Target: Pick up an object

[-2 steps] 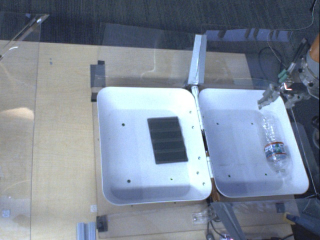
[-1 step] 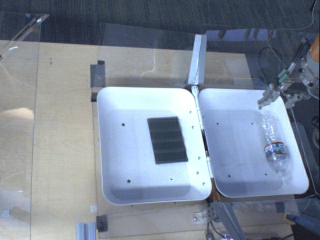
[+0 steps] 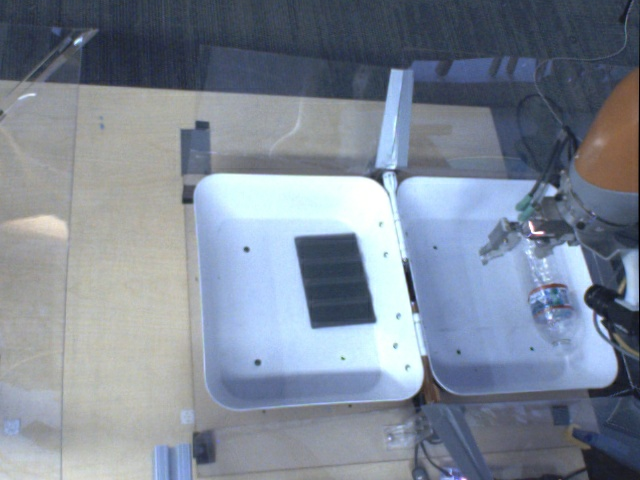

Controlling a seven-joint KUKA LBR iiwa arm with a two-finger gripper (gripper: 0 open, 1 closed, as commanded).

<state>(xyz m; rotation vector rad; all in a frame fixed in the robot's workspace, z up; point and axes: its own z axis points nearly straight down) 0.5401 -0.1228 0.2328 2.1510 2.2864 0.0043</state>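
There's the clear plastic bottle (image 3: 547, 293), lying in the right bin (image 3: 460, 318), close to that bin's right edge and about midway along it, its neck pointing toward the bin's far edge and its labelled body toward the near edge. Right at the neck end sits the pincer (image 3: 520, 234), low over the bin, one pale finger jutting out toward the bin's middle. Whether the fingers are apart or together around the neck, I honestly cannot tell; the bottle's top and the metal parts blur into each other. Behind it, the grey arm with its orange band (image 3: 612, 158) reaches in over the surface's right edge. Across the divider, the left bin (image 3: 230, 268) holds a dark ribbed rectangular pad (image 3: 335, 280), lying flat near the bin's centre, well apart from the bottle. Both bins sit side by side on the pale wooden surface (image 3: 110, 268).
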